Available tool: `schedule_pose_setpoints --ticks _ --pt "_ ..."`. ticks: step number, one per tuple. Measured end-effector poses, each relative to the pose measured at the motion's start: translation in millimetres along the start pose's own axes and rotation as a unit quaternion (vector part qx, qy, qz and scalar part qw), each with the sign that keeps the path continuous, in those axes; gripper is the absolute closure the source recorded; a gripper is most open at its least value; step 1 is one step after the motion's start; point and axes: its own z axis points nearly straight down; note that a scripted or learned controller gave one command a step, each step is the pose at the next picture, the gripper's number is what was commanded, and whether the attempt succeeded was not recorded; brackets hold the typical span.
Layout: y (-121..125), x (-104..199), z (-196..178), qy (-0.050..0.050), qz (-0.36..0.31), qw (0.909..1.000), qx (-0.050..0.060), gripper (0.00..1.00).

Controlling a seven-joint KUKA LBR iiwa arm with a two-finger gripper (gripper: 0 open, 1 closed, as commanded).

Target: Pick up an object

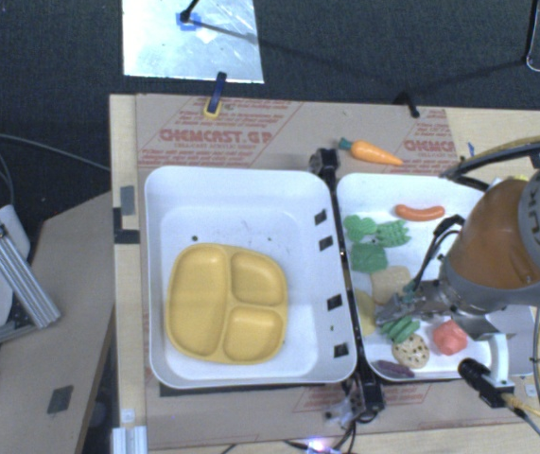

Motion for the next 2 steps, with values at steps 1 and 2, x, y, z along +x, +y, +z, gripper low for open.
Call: schedule_pose_setpoints --ticks 1,2 --pt "3 0 -12 -0.001 -0.001 1.0000 -0.004 1.00" --pt "4 0 -22 -0.001 -0.001 1.0000 -0.005 1.00"
